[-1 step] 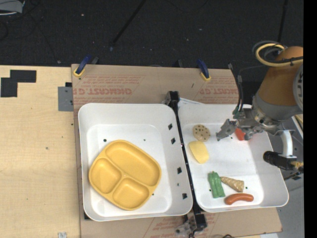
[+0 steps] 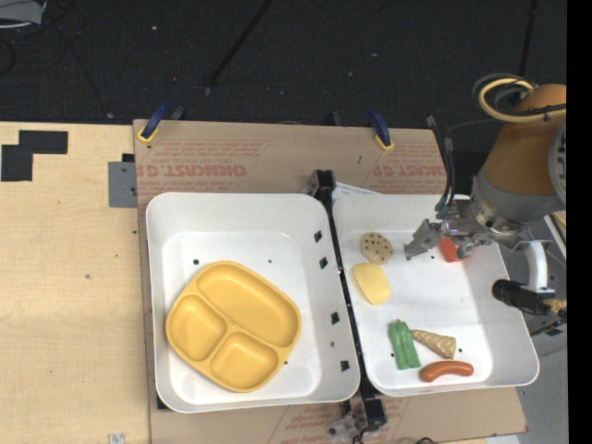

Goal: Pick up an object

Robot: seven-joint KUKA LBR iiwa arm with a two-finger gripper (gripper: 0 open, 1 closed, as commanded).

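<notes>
Grey-armed end effector (image 2: 442,241) hangs low in the right white bin (image 2: 518,363) beside a small red object (image 2: 450,250); whether it grips, I cannot tell. Nothing looks lifted yet.

Camera view: single fixed camera, mounted above the table (image 2: 65,276), looking down at a slant. Mid-distance framing takes in both white bins, left bin (image 2: 166,220) and right bin (image 2: 518,359), side by side; arm (image 2: 523,155) enters from the right.
</notes>
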